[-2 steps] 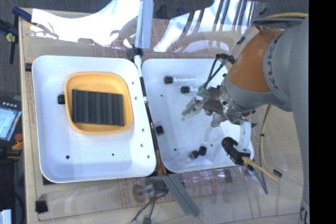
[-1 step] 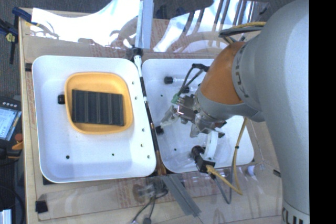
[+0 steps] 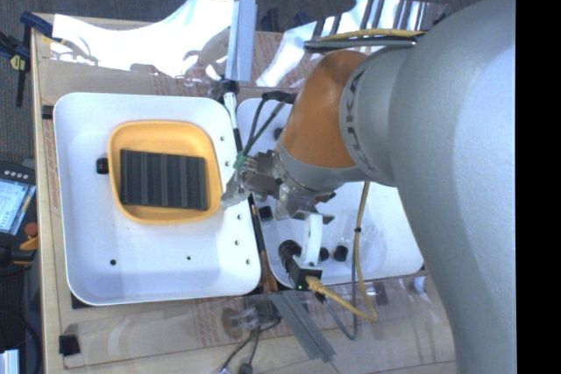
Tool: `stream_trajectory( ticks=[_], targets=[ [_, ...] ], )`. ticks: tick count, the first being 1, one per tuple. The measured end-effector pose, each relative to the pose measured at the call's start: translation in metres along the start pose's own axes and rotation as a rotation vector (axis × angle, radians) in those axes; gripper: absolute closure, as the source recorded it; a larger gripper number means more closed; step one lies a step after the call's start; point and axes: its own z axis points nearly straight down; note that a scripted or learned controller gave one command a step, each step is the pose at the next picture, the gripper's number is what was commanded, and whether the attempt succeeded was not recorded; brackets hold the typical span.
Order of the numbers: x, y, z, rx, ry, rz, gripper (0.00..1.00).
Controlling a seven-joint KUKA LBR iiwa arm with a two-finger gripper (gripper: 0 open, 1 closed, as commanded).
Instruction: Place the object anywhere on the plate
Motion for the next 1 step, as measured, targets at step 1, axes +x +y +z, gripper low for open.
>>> stream_trajectory(
  ticks=[1],
  targets=[
    [0.0658,0.0582,0.0003,0.001,-0.001,-0.155,0.00]
  ],
)
